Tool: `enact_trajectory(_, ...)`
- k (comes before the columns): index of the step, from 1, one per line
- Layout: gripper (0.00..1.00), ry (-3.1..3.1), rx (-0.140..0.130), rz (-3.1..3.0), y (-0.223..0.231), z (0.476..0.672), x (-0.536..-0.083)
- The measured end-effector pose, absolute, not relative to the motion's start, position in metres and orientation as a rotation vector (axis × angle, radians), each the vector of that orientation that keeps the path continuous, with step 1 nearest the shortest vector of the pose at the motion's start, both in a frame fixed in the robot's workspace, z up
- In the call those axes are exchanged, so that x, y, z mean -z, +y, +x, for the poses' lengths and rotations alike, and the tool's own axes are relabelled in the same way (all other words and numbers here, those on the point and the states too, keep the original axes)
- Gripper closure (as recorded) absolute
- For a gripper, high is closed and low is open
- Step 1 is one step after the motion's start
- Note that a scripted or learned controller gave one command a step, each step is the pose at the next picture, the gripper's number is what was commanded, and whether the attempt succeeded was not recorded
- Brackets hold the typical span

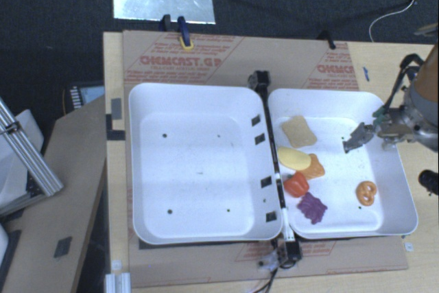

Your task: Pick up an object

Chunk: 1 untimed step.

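Purple grapes [312, 207] are lying at six o'clock in the right bin [394, 216]; the gripper [358, 138], whose grip I cannot tell, is hovering at three o'clock over the cardboard-covered bench [206, 58].

The two shallow plastic bins [199, 103] were plain white. The flat bread-shaped piece [299, 131] was tan, the banana-like piece [293, 159] yellow, the small pepper [296, 184] red (green-stemmed), the grape cluster [312, 206] purple, the pretzel [366, 192] orange.

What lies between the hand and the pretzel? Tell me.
Nothing: in the camera view, bare white bin floor separates the hand from the pretzel.
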<state>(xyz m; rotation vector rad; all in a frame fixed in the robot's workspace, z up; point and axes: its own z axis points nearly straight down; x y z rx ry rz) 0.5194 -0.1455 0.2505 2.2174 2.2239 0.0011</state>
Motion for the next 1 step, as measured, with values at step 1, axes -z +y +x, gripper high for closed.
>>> enact_trajectory(1, 0.0, 2.243, -0.002, 2.21, -0.0364, 0.5415, -0.1804)
